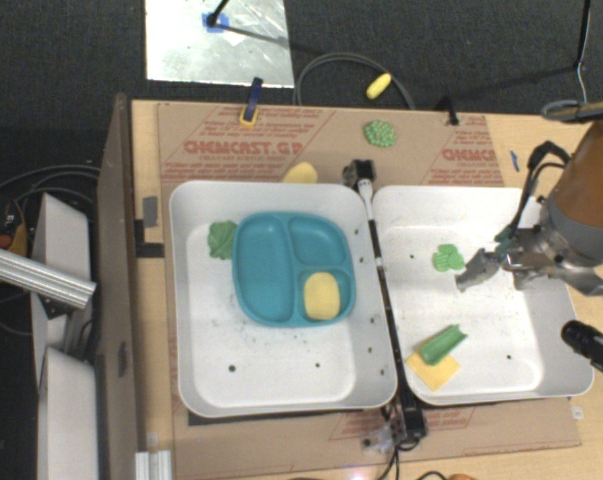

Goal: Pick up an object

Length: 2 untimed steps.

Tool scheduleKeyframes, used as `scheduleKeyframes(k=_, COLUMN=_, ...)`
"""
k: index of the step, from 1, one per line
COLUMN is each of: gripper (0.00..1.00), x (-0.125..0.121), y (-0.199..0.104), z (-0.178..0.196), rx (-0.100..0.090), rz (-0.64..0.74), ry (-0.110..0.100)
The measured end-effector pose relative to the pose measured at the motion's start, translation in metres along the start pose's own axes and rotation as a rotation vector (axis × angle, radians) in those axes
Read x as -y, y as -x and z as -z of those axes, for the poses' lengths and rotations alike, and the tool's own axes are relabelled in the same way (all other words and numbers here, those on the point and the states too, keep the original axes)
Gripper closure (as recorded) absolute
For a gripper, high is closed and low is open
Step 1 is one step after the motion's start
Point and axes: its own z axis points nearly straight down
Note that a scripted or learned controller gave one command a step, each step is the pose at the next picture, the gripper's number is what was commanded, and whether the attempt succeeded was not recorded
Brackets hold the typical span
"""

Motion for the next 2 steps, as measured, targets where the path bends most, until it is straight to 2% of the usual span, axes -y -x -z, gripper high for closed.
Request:
scheduleKeyframes(k=1, gripper=0.0, x=0.004, y=0.0, z=-0.071, rx=-0.001, rz=-0.003, ry=-0.007)
scheduleKeyframes(k=2, gripper=0.0, x=0.013, y=-0.012, z=-0.165, rx=0.0, rz=-0.003, ry=-0.003)
